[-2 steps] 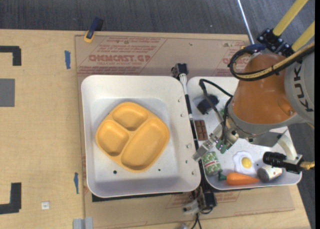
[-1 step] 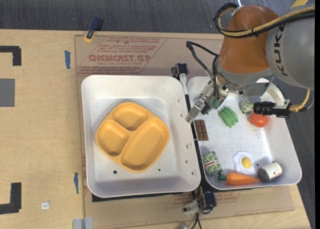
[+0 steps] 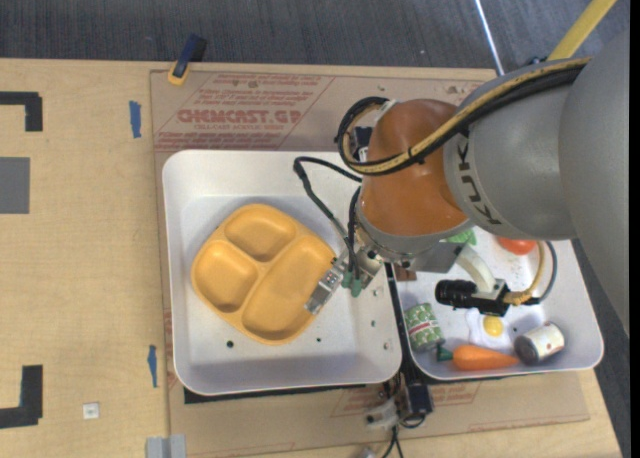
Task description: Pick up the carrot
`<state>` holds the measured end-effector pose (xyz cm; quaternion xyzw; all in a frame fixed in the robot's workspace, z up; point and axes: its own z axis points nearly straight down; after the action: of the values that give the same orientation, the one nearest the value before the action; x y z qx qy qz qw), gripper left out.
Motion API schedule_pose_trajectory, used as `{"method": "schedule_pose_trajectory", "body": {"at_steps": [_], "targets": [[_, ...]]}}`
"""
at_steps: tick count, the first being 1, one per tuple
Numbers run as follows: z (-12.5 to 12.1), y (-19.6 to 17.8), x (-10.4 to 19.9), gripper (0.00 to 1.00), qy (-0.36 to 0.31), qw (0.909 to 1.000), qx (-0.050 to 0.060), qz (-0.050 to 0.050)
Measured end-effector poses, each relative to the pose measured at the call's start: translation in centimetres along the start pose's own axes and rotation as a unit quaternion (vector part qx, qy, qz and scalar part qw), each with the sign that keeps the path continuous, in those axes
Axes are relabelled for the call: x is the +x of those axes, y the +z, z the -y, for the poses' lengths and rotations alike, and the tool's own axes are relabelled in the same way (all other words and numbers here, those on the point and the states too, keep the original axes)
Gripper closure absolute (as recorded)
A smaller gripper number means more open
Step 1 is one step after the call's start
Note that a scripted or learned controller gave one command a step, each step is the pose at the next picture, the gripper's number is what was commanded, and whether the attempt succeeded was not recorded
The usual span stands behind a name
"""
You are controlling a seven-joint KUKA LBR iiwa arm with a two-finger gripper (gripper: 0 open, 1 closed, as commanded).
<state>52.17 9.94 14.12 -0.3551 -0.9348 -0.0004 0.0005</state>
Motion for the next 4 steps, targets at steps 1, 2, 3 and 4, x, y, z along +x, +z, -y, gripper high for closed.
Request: {"method": "schedule_pose_trajectory", "body": {"at_steps": [1,2,3,4], "targets": [[1.7,5.2,1.6,0.00,-0.119,0.9928,-0.005,0.006],[-4.0,2.7,-0.3,0.00,-0.224,0.9746,-0.002,0.002],[-4.6,5.1,2.1,0.00,-0.137,0.9906,-0.002,0.004],[-6.7,5.1,6.0,0.00,-0.209,0.9779,0.003,0.009]]}}
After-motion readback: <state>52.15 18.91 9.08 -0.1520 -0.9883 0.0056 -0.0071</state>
